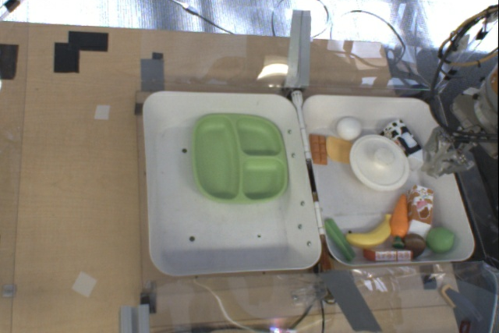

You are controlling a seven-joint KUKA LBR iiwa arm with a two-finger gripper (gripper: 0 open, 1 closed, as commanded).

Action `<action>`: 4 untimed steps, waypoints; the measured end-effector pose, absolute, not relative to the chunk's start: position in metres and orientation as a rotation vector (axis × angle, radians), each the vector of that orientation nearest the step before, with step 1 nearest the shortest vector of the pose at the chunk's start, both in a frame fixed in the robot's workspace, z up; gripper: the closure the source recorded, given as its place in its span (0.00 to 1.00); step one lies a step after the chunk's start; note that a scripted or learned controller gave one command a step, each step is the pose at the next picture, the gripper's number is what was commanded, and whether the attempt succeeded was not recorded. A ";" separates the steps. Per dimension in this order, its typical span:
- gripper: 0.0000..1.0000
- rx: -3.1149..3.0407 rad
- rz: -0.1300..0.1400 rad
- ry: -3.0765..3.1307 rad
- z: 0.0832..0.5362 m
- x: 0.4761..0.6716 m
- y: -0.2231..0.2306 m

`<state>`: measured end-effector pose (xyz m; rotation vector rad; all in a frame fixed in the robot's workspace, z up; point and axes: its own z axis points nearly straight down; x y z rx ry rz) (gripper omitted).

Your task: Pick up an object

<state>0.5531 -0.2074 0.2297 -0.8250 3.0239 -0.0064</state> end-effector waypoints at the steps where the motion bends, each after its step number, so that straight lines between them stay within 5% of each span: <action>1: 1.00 -0.628 0.001 3.070 0.196 0.574 -0.132; 2: 0.00 -0.623 -0.002 3.070 0.197 0.574 -0.134; 3: 0.00 -0.810 0.003 3.029 0.103 0.610 -0.102; 4: 0.00 -0.834 -0.010 3.010 0.094 0.551 -0.152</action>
